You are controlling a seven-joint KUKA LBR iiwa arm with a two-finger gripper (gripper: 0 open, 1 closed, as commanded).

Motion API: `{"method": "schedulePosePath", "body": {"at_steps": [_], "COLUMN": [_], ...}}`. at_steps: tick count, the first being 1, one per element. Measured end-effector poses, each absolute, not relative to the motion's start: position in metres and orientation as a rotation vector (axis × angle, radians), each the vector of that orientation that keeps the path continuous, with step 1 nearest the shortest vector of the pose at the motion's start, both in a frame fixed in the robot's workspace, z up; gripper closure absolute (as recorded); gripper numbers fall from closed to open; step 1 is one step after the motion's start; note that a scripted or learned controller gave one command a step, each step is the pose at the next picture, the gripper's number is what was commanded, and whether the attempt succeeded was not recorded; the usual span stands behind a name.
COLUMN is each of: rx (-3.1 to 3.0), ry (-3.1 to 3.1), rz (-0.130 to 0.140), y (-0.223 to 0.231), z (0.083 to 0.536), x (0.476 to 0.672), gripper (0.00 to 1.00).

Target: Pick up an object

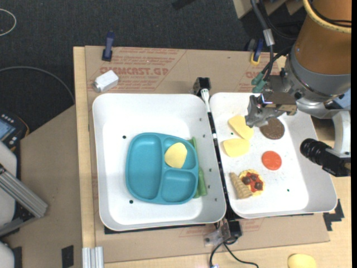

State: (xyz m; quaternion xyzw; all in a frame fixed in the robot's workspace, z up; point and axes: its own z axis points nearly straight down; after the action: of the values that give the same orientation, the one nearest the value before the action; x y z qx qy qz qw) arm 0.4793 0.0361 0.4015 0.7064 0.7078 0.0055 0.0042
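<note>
- The gripper [257, 118] is hanging low over the upper part of the right bin [318, 200]; whether it is open or closed cannot be told from this angle.
- It is sitting just beside the upper yellow wedge [240, 127] and the brown round piece [273, 130]; contact with either is unclear, and nothing is visibly held.
- A second yellow wedge [236, 147] is lying just below the first, with a red disc [271, 160] to its right.
- A pizza slice toy [248, 183] is resting near the bin's lower left.
- In the left bin [111, 149], a teal divided tray [159, 169] is carrying a yellow piece [176, 155] in its upper right compartment.
- A green strip [198, 175] is lying along the tray's right edge.
</note>
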Motion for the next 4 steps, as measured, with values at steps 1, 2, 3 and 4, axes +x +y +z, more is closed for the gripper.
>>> {"method": "schedulePosePath", "body": {"at_steps": [1,2,3,4], "rx": [2.220,2.213,2.228,2.233], "ry": [2.230,2.219,2.219,2.195], "rz": [-0.006,0.020,-0.007,-0.002], "y": [0.107,0.107,0.058,-0.139], "z": [0.304,0.428,0.335,0.366], "x": [0.488,0.480,0.496,0.478], "gripper": [1.00,1.00,1.00,1.00]}}
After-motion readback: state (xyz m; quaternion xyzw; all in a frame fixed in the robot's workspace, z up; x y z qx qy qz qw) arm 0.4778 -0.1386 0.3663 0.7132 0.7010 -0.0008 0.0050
